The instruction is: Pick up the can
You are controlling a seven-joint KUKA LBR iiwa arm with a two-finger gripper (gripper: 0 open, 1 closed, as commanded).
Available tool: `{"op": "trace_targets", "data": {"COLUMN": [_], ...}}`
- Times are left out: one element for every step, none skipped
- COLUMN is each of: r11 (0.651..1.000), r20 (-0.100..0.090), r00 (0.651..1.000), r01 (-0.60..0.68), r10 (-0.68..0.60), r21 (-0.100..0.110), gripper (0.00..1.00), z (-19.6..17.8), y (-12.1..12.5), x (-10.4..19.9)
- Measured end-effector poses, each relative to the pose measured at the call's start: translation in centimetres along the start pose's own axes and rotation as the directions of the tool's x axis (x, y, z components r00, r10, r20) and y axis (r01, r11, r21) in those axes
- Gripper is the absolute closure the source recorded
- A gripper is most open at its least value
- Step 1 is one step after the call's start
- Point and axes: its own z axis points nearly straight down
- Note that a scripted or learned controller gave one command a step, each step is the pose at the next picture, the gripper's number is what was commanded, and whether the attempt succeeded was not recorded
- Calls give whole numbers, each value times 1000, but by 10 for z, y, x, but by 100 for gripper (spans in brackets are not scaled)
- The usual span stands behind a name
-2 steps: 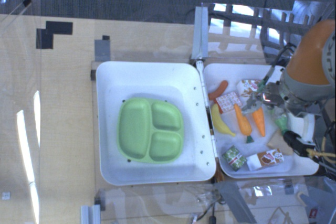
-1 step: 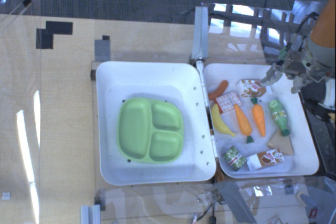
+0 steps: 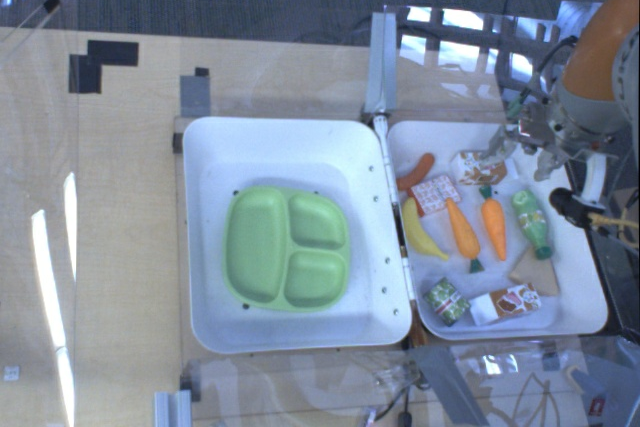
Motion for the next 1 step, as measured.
{"op": "trace_targets", "data": {"r11": [997], "r20": [-3], "r00": [998], "r01": [-66], "r10": [66], "r21": [-32], "gripper": [0], "z": [53], "y": [25], "x": [1]}}
